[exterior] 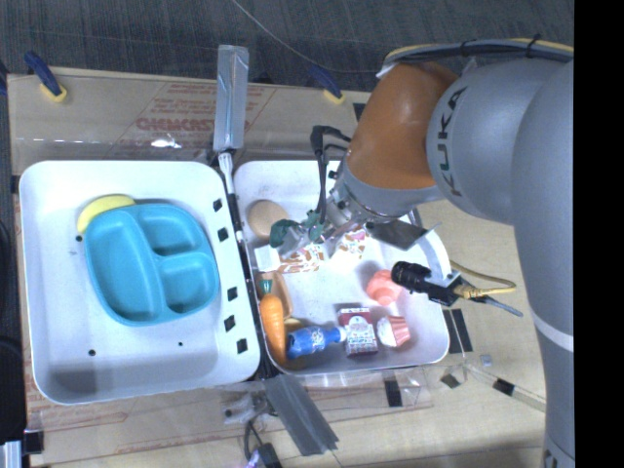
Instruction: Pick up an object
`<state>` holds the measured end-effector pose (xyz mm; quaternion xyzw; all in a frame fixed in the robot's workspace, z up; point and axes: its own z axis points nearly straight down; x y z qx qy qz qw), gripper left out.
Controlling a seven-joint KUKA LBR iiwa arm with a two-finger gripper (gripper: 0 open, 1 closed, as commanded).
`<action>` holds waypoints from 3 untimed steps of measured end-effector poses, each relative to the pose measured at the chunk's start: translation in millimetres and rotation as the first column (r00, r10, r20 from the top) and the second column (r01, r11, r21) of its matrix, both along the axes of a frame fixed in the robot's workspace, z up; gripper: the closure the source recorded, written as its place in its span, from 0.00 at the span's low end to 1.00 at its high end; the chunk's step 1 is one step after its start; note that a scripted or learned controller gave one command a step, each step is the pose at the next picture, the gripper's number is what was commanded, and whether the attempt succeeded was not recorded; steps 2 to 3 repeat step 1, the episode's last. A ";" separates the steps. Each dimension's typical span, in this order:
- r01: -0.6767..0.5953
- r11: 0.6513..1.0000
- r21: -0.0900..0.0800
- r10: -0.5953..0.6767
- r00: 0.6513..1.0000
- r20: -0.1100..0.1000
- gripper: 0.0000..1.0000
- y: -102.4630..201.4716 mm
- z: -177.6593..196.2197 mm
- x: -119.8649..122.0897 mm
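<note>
the gripper (314, 230) is lowered into the right bin (429, 344), toward 10 o'clock, over a teal object (285, 231) beside the egg (265, 217), presumably for a grasp; its opening and any hold cannot be told.

The robot arm (517, 115) is looking big, round and smooth, and it is shining grey. Just above the tool (317, 227), a wide orange band (400, 130) is wrapping around it. Dark letters are showing beside the band, and black cables are running along the arm's top.
</note>
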<state>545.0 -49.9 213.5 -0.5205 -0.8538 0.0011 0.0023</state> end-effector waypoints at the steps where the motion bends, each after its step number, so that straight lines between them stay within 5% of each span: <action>1: -0.623 0.782 -0.002 0.623 0.782 0.006 1.00 -19.5 22.2 7.1; 3: -0.623 0.782 -0.002 0.623 0.782 0.006 1.00 -19.5 22.2 7.1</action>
